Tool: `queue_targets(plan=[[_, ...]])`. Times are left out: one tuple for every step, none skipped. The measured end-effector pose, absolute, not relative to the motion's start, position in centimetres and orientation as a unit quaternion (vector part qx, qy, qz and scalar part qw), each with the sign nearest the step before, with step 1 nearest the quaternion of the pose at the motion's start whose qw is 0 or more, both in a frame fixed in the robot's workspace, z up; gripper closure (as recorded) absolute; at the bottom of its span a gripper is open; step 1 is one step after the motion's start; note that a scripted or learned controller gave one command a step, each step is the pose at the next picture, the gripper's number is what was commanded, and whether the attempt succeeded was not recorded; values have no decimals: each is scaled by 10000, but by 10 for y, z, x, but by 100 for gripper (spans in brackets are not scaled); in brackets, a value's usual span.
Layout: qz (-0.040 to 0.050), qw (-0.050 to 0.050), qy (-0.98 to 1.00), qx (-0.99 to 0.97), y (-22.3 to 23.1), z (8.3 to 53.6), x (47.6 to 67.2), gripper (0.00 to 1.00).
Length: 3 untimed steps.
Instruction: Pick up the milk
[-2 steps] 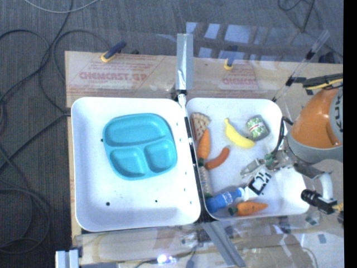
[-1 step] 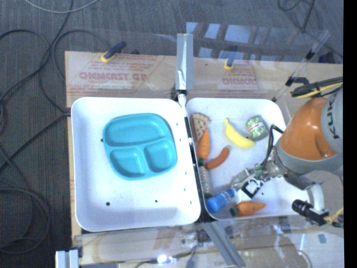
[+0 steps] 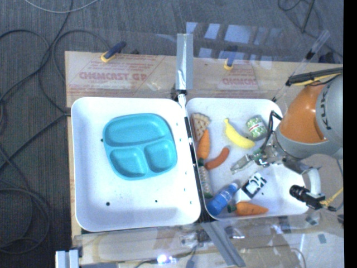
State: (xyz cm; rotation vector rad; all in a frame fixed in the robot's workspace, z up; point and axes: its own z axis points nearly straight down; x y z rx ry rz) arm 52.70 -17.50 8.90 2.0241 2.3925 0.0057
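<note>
Milk (image 3: 254, 184): small carton, white w/ black print, boxy, lying tilted in right bin (image 3: 290, 202), front-centre, just beside blue bottle (image 3: 222, 200) and below tool (image 3: 245, 162). Tool fingers spread, released, nothing between them. Near: smooth yellow banana (image 3: 237, 134), carrots (image 3: 203, 144), round green-white ball (image 3: 255, 126). Left bin (image 3: 89, 205): glossy blue plastic tray (image 3: 140, 145), 3 compartments.

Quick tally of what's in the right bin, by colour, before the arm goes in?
Orange: 3, carrot, carrot, sausage-shaped piece
Yellow: 1, banana
Blue: 1, bottle
Green: 1, round can
Brown: 1, bread slice
White and black: 1, milk carton
Total: 8
</note>
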Motion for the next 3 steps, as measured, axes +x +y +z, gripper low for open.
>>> queue_targets(plan=[[15, 98, 8483, 5295, -207, 90, 490, 0], [1, 94, 9443, 3290, -208, 90, 490, 0], [4, -1, 8723, 4889, -141, 136, 498, 0]])
